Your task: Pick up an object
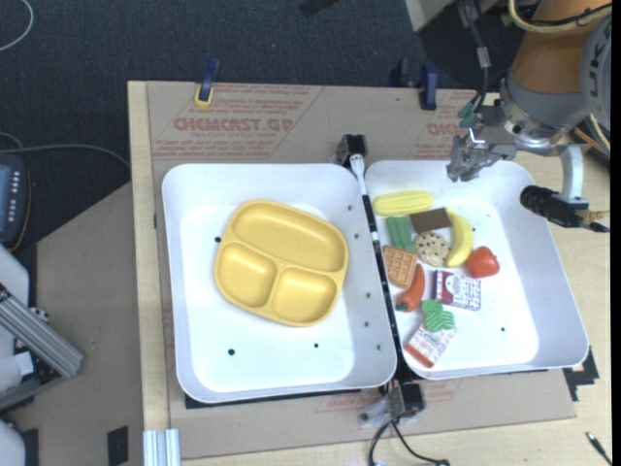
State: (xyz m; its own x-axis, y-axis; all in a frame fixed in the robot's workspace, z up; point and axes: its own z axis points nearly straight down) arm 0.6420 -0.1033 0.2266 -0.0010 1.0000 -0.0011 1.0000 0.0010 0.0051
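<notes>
A: Item one, the arm [558, 37]. We logged it entering from the right, its end effector [470, 163] poised over the far rim of the right bin [543, 309]. We could not tell its state, and we saw nothing in it.

B: Item two, the left bin [194, 289]. We recorded one yellow tray [281, 262] with three compartments, lying near the middle.

A: Item three, the right bin's contents, all toy food crowded against its left side. We listed a corn cob [403, 202] at the far end, a brown block [430, 220] just beside it, and a banana [459, 239] curving along the cluster's right edge.

B: We added a cookie [433, 248] touching the banana, a tomato [482, 262] just right of it, a green piece [400, 231] and a waffle [399, 265] along the left.

A: Nearer the camera we noted a sausage [412, 289], a red carton [457, 290], a green item [438, 316], and a packet [426, 346] by the near rim.

B: Item four, the table [281, 115]: brown board with red lettering, both bins resting on it side by side. All the food lay well apart from the end effector.
</notes>
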